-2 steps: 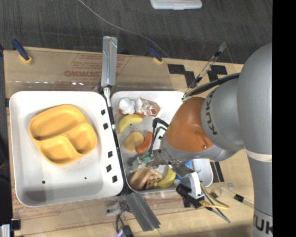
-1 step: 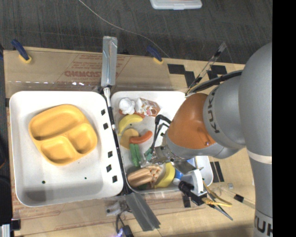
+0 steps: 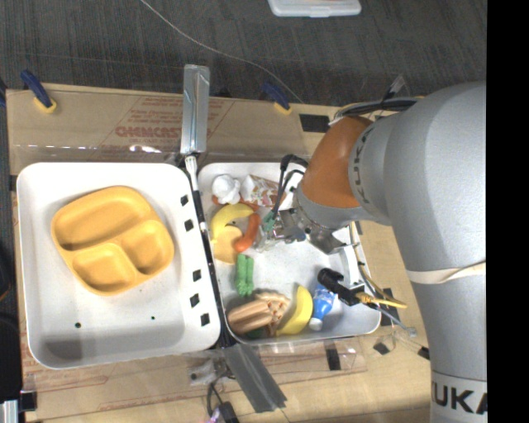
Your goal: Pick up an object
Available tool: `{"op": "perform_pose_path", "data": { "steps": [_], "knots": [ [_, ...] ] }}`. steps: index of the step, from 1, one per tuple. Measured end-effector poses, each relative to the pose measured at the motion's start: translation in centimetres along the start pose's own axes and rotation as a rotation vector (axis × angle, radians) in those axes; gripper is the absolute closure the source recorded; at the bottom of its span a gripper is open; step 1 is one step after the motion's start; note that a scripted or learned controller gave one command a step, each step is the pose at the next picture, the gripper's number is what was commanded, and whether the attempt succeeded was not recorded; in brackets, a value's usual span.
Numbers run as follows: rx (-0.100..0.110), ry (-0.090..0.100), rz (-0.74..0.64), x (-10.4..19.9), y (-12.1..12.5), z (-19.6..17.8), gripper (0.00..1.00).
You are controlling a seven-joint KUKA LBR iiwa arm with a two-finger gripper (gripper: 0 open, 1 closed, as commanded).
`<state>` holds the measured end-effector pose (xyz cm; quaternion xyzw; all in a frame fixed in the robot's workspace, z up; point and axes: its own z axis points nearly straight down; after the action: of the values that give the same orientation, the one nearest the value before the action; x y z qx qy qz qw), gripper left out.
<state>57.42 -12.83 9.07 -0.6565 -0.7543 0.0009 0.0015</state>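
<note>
Over right bin (image 3: 364,324), arm (image 3: 397,165) bent, tool (image 3: 277,227) low

1. You see a yellow divided tray (image 3: 111,238) lying in the left white bin (image 3: 50,330).
2. Blue clamps (image 3: 38,91) grip the cardboard sheet (image 3: 149,124) behind the bins.
3. A clear lid (image 3: 314,7) lies on the dark carpet (image 3: 99,41) beyond the worktop.

divided tray (image 3: 111,238) in left bin (image 3: 33,273)
</note>
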Motion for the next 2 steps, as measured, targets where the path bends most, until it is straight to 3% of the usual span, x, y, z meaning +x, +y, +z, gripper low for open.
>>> {"op": "perform_pose_path", "data": {
  "steps": [1,2],
  "knots": [
    [0.0,0.0,0.0,0.0,0.0,0.0,0.0],
    [0.014,-0.002,0.422,1.2,5.6,-0.1,0.0]
  ]
}}
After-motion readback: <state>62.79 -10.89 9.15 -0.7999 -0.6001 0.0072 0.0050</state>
